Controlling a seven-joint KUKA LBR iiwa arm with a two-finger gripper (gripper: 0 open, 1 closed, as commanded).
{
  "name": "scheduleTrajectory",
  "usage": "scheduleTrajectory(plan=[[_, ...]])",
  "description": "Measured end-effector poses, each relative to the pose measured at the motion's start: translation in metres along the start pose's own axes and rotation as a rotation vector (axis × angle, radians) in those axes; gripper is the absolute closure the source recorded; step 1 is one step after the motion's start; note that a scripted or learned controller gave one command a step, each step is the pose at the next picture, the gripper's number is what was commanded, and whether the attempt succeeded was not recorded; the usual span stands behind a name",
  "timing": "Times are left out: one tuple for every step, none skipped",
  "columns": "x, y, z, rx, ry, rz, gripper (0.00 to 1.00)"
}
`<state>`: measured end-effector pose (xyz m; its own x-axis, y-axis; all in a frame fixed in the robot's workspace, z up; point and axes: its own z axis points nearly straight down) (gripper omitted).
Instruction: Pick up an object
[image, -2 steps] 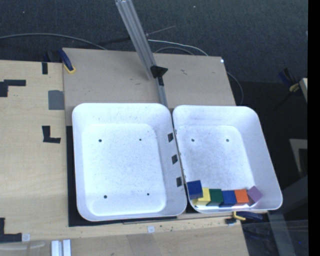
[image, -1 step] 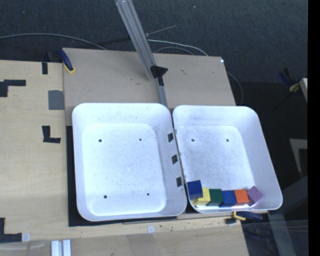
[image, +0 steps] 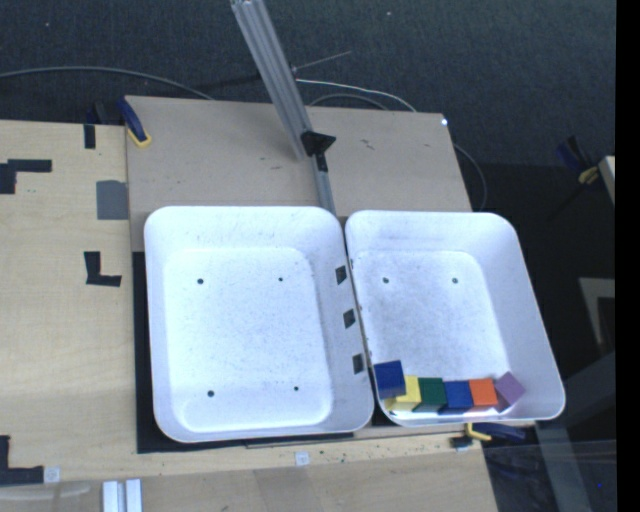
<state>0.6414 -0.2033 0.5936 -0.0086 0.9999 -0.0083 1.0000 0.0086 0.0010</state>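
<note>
Along right bin's (image: 520, 260) front wall — blocks (image: 445, 390)

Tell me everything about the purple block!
The purple block is a small, pale purple cube that looks solid with a matte surface. It sits at the right end of a row of colored blocks along the near wall of the right bin, in the bin's near right corner. It looks turned a little compared with the others. The orange block is right beside it and seems to touch it.
</note>
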Motion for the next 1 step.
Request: scheduleTrajectory(plan=[[0.0010,0.0006,-0.0101,-0.001,-0.002,-0.001,1.00]])
